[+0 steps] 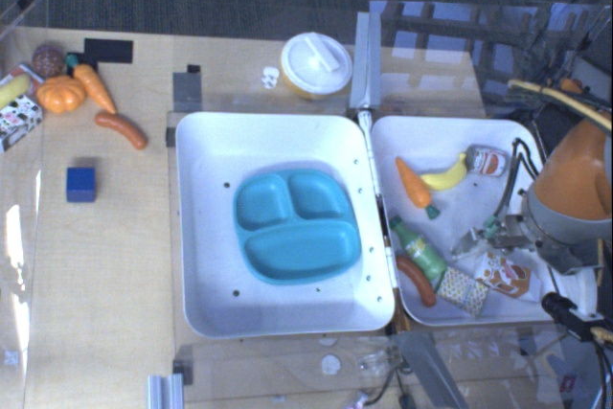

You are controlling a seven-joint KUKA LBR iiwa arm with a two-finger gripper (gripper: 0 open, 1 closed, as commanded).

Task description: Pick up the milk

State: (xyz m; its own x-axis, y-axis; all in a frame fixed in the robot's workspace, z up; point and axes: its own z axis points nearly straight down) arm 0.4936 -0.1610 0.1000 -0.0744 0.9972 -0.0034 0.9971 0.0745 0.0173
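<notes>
A small white carton with red-brown print (505, 276), which looks like the milk, lies flat in the front right part of the right bin (442, 141). My gripper (486, 240) hangs low over that bin, just above and left of the carton, below the arm's orange band (578, 175). The wrist covers the gripper's tips, and I cannot see whether it touches the carton.
The right bin also holds a carrot (414, 183), a banana (445, 174), a can (487, 161), a green bottle (418, 248), a sausage (416, 279) and a checkered box (463, 291). A blue divided plate (298, 223) lies in the left bin. Toy foods and a blue cube (81, 184) sit on the bench at left.
</notes>
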